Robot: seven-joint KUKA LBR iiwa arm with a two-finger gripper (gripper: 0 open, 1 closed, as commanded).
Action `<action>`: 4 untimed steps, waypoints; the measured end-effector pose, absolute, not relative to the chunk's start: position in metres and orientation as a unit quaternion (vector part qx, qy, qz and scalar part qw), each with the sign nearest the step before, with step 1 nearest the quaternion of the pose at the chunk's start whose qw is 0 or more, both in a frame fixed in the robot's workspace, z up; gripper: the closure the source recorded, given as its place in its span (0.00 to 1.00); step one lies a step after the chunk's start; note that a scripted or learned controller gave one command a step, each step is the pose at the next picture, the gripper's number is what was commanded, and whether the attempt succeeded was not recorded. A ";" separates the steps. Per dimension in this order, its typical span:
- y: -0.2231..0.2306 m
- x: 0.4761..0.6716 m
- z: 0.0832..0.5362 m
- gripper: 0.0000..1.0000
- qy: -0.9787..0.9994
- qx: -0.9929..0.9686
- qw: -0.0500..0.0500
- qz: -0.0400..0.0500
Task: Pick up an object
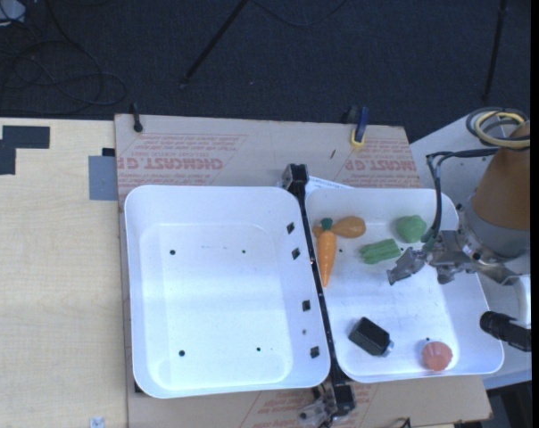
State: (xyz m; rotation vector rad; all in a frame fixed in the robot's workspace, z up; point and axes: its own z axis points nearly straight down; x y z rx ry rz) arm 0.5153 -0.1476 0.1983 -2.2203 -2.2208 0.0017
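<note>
Counting what you have: 2 white bins, 1 arm and 5 loose objects. The objects are 1 orange carrot [326,254], 1 orange oval piece [349,227], 2 green pieces and 1 black block [370,336], plus 1 reddish ball [436,356], which brings the loose objects to 6.

Your bench is a pale wooden top [46,275] with a sheet of printed cardboard [216,154] under the bins; 1 blue and yellow clamp [359,127] sits at the cardboard's far edge. Behind the bench you see dark carpet [252,43] with cables across it.

Look at the left bin [145,239]: it shows its bare white floor with a few small dark dots. The right bin [497,359] holds all 6 objects. The carrot lies along its left wall, touching the oval piece at its top. The rounder green piece [410,227] sits near the far wall, and the longer green piece [377,251] lies just below and left of it. The black block and the ball rest near the front wall, apart from each other.

Your gripper [403,270] hangs over the right bin beside the longer green piece; I cannot tell whether it is spread or closed.
</note>
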 end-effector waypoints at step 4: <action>0.004 0.541 0.187 0.00 -0.708 -0.707 0.003 0.002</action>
